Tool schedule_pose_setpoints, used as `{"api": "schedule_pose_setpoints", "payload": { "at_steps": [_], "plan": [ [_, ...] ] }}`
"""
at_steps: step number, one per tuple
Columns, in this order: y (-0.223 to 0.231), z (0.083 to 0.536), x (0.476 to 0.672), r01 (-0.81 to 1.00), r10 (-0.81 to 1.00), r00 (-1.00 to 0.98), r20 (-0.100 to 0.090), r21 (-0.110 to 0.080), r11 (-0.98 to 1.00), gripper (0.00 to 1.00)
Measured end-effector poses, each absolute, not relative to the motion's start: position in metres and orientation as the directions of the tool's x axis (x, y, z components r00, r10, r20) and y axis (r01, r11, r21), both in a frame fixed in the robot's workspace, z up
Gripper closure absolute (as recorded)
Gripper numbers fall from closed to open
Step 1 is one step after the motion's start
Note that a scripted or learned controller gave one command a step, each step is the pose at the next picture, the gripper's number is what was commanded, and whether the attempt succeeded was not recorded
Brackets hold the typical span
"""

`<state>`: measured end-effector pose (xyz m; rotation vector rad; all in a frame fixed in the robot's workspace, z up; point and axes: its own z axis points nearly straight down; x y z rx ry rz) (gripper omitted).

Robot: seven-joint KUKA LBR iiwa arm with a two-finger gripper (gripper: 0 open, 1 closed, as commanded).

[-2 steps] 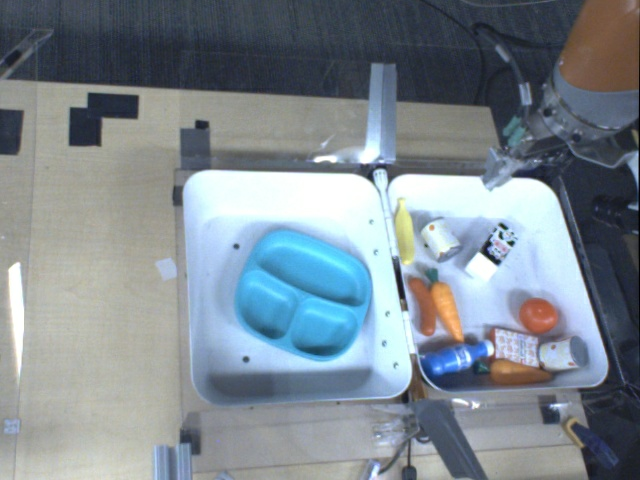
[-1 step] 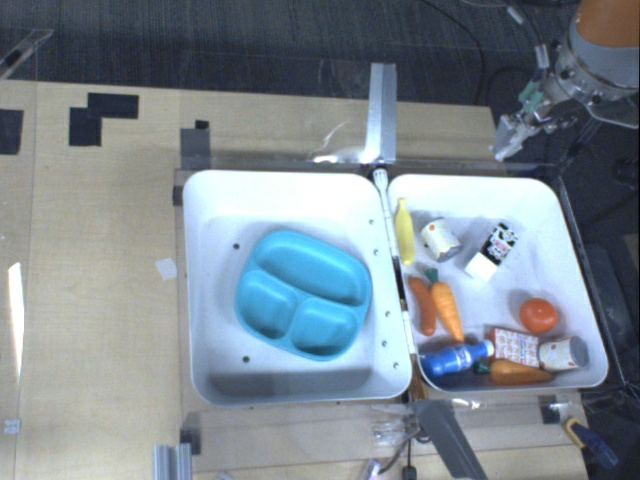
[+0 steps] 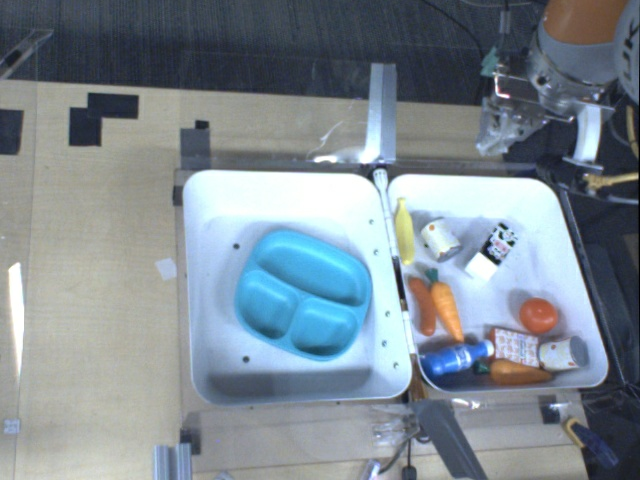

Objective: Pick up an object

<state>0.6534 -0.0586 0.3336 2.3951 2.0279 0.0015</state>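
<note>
My gripper (image 3: 502, 128) hangs at the top right, beyond the back rim of the right bin (image 3: 560, 208), with nothing visible in it. In that bin lie a yellow banana (image 3: 403, 230), a small white cup (image 3: 438, 238), a white carton with black patches (image 3: 492, 251), two carrots (image 3: 425, 306) (image 3: 448, 310), an orange ball (image 3: 540, 314), a blue bottle (image 3: 455, 360), a red-and-white box (image 3: 515, 345), a third carrot (image 3: 516, 372) and a small can (image 3: 562, 353). All of them sit well below and in front of the gripper.
The left bin (image 3: 215, 218) holds a blue divided plate (image 3: 300, 293). A metal post (image 3: 383, 108) stands behind the divider between the bins. Cables and fittings (image 3: 600, 178) crowd the right side beside the arm (image 3: 585, 13).
</note>
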Motion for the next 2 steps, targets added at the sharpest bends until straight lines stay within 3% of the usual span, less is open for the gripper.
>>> {"api": "schedule_pose_setpoints", "payload": {
  "at_steps": [1, 2],
  "plan": [
    [-0.051, 0.305, 0.669, 0.891, 0.891, 0.454, -0.001, 0.001, -0.454, 1.0],
    [-0.02, 0.354, 0.67, 0.862, 0.862, 0.507, 0.0, 0.002, -0.507, 1.0]
  ]
}}
